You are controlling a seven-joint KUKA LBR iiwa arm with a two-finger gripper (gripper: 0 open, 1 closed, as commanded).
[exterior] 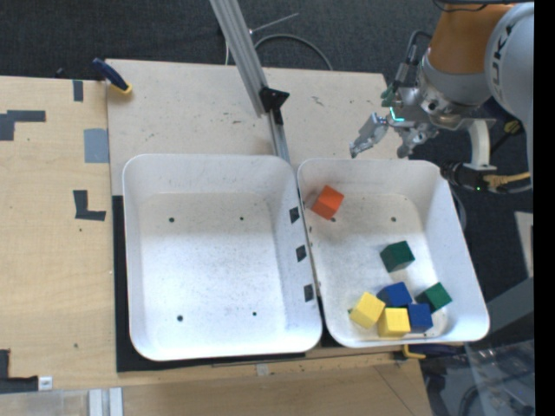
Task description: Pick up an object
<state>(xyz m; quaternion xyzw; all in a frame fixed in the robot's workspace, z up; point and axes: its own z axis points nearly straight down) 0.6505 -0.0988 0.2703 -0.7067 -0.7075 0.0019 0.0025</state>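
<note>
Orange block: near-cubic, no clear long axis, corners turned diagonal to the walls; lies in right bin, far-left corner. Claw above bin's far rim, up-right of block, fingers apart, holding nothing.

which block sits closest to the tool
The orange block, alone near the right bin's far left corner; the other blocks cluster toward the near edge, farther from the tool.

On the grey arm, just below its orange band, part of a dark brand mark shows at the frame's edge, reading roughly "UK", cut off. Nothing else here bears letters or numbers I can make out.
</note>
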